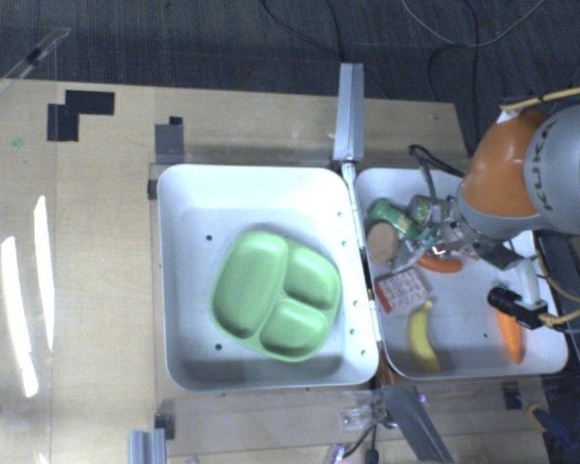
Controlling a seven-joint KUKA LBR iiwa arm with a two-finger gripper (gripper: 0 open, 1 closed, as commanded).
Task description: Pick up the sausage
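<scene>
Camera view: two white bins side by side on the wooden bench point(77, 288). The left bin point(188, 220) holds a green divided plate point(275, 295) with three compartments, lying near the middle and slightly tilted in the frame. The arm point(522, 177) comes in from the right over the right bin point(464, 332), and the gripper point(437, 240) is down in the upper-middle part of that bin. I cannot tell whether it is open or closed, since the wrist and clutter hide the tips. The sausage point(445, 265), probably the reddish-orange elongated piece, lies flat on the bin floor just below the gripper; whether they touch is unclear, and nothing is visibly gripped. A green can point(394, 213) sits near the bin's upper left, just left of the gripper. A brown round item point(382, 245) is just below the can, against the left wall. A red patterned packet point(401, 288) lies below that, and a banana point(422, 336) sits near the bottom edge just under the packet. A carrot point(509, 338) lies at the lower right of the bin, well apart from the banana.
</scene>
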